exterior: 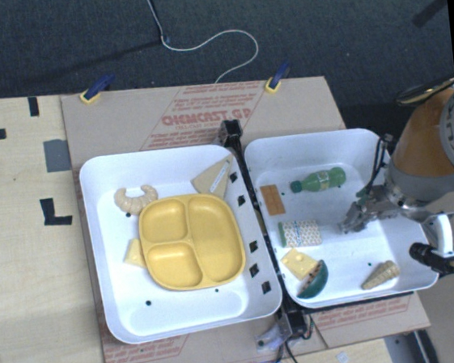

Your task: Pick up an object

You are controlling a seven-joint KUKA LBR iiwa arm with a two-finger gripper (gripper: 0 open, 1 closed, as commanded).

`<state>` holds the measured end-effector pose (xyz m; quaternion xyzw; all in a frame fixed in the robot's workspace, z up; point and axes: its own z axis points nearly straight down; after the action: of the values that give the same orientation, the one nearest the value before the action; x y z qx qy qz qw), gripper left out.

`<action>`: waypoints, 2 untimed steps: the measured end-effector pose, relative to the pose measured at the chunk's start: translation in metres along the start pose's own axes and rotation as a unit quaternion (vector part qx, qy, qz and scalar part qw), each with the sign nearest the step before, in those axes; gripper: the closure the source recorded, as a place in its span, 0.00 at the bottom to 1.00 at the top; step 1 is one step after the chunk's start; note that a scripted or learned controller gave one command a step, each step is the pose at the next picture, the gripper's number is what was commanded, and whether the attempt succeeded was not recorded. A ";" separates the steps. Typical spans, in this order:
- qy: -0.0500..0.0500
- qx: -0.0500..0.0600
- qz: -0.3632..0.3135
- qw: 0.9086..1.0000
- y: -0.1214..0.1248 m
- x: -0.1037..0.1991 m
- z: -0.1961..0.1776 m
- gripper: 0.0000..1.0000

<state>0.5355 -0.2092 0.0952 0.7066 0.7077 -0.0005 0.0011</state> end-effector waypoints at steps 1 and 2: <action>0.001 -0.001 0.000 1.000 0.006 0.001 -0.044 1.00; 0.000 -0.002 0.000 1.000 0.017 0.000 -0.092 1.00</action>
<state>0.5522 -0.2085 0.1868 0.7063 0.7079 0.0008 0.0018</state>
